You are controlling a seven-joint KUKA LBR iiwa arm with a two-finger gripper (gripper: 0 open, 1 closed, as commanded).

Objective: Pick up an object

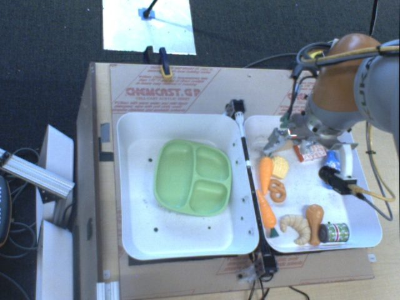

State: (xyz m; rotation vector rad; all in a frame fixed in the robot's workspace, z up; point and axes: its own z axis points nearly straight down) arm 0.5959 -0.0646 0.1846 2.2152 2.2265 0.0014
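Several toys fill the right bin (375, 233), and I take the upper carrot (265, 174) as the likeliest pick: it lies near the bin's left wall, long axis running up and down the view, touching the corn piece (280, 166). My gripper (275, 140) hangs just above and slightly right of its top end, fingers parted and holding nothing. A green tray (191, 177) sits in the left bin (134, 236).
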